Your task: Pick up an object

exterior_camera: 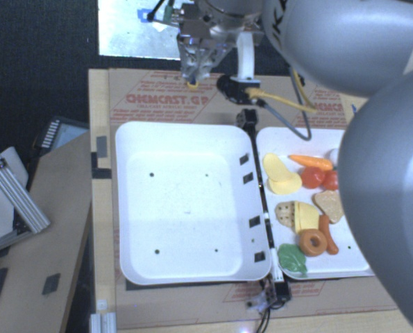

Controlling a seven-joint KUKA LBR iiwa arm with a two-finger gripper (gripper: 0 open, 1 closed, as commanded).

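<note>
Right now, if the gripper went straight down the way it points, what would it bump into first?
Probably the cardboard sheet behind the left bin. The gripper points down over it, away from the toy food in the right bin. Its height is hard to judge from this view.

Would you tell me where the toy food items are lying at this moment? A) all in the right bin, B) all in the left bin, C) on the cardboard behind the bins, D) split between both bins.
A: the carrot, tomato, doughnut and green piece all lie together in the right bin, beside the left bin.
</note>
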